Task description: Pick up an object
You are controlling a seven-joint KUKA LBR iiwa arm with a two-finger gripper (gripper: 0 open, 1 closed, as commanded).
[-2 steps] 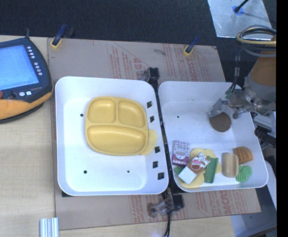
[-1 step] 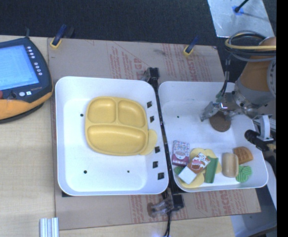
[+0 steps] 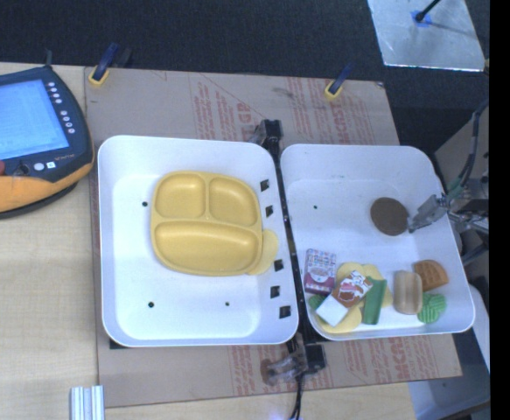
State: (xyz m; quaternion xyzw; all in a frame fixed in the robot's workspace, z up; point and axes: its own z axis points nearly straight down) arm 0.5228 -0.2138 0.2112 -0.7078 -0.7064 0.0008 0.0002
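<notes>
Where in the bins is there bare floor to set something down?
Right bin: bare floor behind the brown disc, toward the far wall. Left bin: a bare strip in front of the yellow tray. Crowded: the right bin's near edge, packed with food toys.

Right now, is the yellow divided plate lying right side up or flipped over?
Right side up: the yellow plate in the left bin shows three open compartments facing the camera.

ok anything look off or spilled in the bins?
Nothing spilled or damaged. The yellow divided tray lies flat in the left bin. The toy food pile sits crowded along the right bin's near edge, with the brown disc apart from it, beside the gripper.
</notes>
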